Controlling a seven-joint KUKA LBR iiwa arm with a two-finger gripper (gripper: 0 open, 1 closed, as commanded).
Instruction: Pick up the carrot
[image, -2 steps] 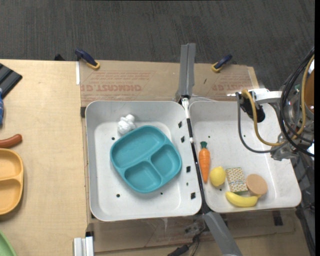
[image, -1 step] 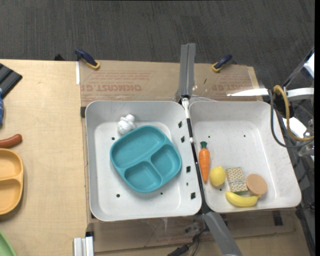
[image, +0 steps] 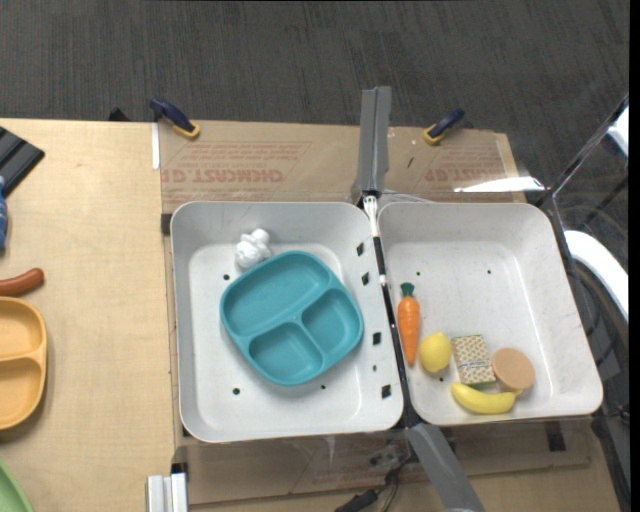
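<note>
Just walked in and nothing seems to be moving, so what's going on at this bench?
Nothing is being handled right now. The carrot the arm is meant to pick up lies untouched in the right bin, along its left wall, with a lemon right beside it. Nearby sit a banana, a small patterned block and a round tan piece. The left bin holds a teal divided plate and a small white object.

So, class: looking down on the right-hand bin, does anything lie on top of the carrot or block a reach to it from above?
Nothing covers the carrot. It lies exposed against the right bin's left wall, with the lemon close beside its lower end, which could crowd the fingers.
</note>
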